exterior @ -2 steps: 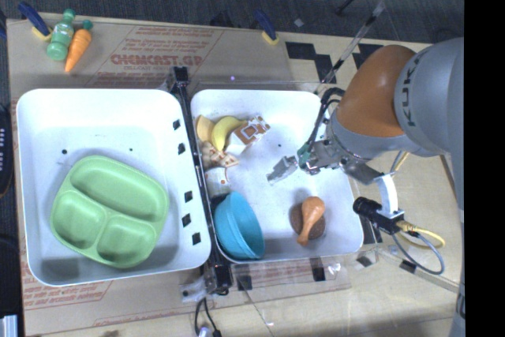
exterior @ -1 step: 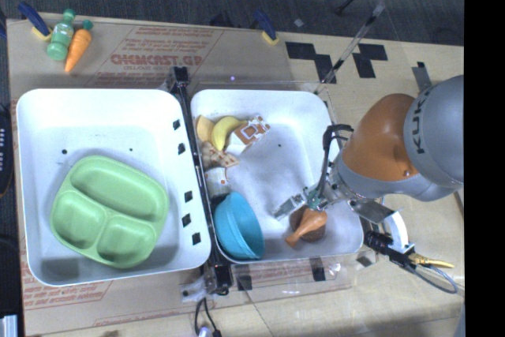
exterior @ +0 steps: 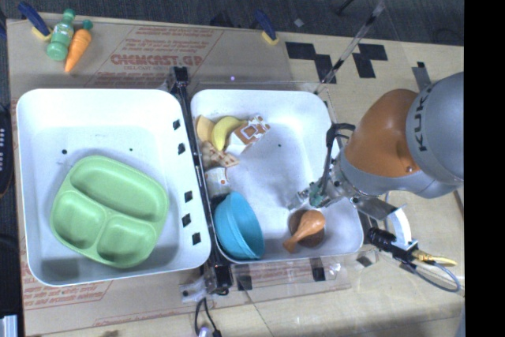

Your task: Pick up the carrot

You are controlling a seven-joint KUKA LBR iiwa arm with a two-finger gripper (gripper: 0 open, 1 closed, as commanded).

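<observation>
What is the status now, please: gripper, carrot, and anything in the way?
Gripper low in right bin, above chicken leg. Carrot outside bins, far left corner, beside green bottle. Nothing on it.

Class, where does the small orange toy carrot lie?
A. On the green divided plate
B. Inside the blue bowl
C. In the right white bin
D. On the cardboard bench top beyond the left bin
D: the small orange toy carrot lies on the cardboard bench top, beside a green toy bottle, outside both bins.
</observation>
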